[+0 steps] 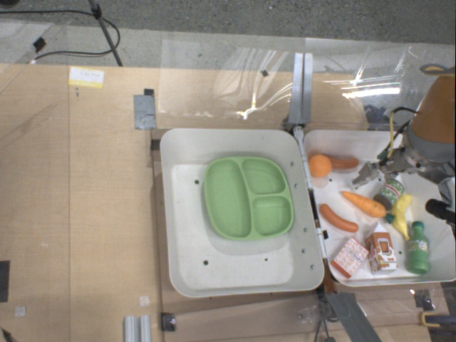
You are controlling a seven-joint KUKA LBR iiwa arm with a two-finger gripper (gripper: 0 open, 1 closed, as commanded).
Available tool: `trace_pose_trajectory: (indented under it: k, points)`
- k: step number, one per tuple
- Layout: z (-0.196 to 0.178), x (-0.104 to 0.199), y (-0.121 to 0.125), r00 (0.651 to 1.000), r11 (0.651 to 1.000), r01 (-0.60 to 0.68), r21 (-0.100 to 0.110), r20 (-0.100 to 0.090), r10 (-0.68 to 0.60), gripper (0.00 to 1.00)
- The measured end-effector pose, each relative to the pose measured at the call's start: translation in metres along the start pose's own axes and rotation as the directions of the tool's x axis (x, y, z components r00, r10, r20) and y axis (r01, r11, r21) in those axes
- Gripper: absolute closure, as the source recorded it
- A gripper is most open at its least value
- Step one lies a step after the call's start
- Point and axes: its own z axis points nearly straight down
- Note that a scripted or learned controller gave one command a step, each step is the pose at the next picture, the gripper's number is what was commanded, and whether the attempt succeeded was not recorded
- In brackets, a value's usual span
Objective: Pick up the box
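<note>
Two small boxes lie near the front of the right bin (pixel 427 280): a pink and white box (pixel 349 256) and a brown and orange box (pixel 382 251) beside it on the right. My gripper (pixel 367 173) hangs over the middle of the right bin, above the carrot (pixel 365 204) and just left of a small can (pixel 391 190). It is well behind both boxes and apart from them. The grey arm with its orange band (pixel 436 112) comes in from the right.
The right bin also holds an orange ball (pixel 320 165), a sausage (pixel 338 218), another sausage (pixel 345 164), a banana (pixel 400 216) and a green bottle (pixel 417 247). A green divided plate (pixel 249 196) lies in the left bin (pixel 185 262).
</note>
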Motion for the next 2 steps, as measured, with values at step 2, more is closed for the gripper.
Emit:
trace_pose_trajectory:
  k: [2]
  points:
    - [-0.001, -0.02, 0.037, 0.995, 0.995, -0.102, -0.004, 0.003, 0.102, 0.0]
